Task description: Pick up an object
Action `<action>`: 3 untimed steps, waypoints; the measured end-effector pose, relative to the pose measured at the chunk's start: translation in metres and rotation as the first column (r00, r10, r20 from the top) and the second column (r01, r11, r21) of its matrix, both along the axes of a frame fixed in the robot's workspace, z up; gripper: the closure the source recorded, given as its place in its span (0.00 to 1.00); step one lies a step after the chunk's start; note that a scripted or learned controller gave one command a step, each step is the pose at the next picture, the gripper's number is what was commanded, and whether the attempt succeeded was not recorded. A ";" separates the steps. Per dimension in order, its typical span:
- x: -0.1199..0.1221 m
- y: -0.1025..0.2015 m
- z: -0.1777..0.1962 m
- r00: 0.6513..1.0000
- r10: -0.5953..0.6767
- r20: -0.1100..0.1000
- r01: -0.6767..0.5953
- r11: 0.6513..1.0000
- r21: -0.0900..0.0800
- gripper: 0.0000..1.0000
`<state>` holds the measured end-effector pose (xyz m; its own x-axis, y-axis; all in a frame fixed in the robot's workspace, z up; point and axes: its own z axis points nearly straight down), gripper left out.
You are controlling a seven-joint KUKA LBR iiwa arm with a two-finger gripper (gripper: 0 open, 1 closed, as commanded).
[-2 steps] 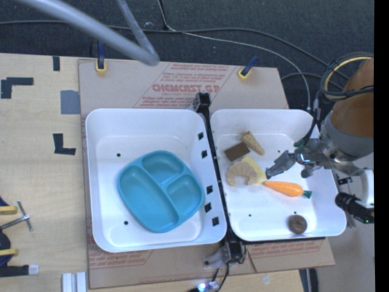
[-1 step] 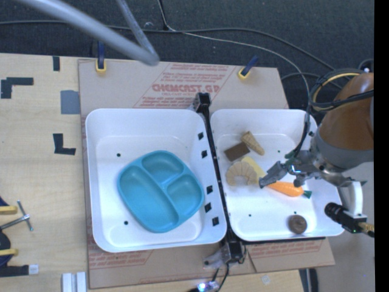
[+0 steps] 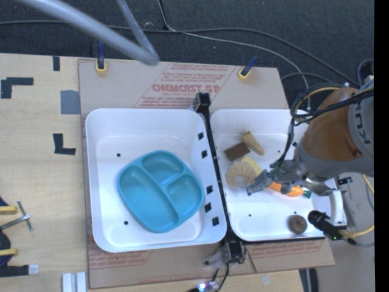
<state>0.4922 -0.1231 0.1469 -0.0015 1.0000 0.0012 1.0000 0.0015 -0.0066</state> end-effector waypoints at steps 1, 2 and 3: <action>-0.005 0.007 -0.046 1.000 0.000 -0.001 0.000 1.000 0.001 0.00; -0.004 0.007 -0.034 1.000 0.001 0.002 -0.001 1.000 0.001 1.00; -0.004 0.005 0.008 1.000 0.000 0.008 0.000 1.000 -0.001 1.00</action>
